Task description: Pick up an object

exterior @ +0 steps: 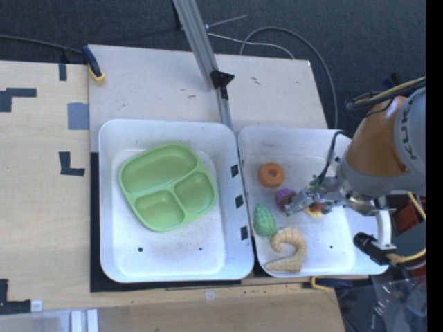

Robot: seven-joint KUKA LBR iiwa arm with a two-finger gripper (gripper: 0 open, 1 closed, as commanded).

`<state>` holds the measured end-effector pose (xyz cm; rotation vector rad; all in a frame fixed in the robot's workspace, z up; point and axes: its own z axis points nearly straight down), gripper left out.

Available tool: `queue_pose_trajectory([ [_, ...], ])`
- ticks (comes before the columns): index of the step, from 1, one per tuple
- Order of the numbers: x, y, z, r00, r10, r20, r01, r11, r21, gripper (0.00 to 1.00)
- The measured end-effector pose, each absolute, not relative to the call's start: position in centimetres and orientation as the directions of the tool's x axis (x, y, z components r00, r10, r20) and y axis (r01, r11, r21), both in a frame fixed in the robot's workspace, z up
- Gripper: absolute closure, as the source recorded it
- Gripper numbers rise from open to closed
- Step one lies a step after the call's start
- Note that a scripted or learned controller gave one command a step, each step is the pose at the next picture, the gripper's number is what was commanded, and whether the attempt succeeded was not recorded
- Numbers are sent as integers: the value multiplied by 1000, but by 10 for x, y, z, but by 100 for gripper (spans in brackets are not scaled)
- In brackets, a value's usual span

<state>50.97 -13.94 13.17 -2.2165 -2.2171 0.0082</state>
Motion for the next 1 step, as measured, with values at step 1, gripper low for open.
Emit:
queue_pose_trajectory([
  [1,510,-140,89,0,1000,-3,1000,0,1,0],
])
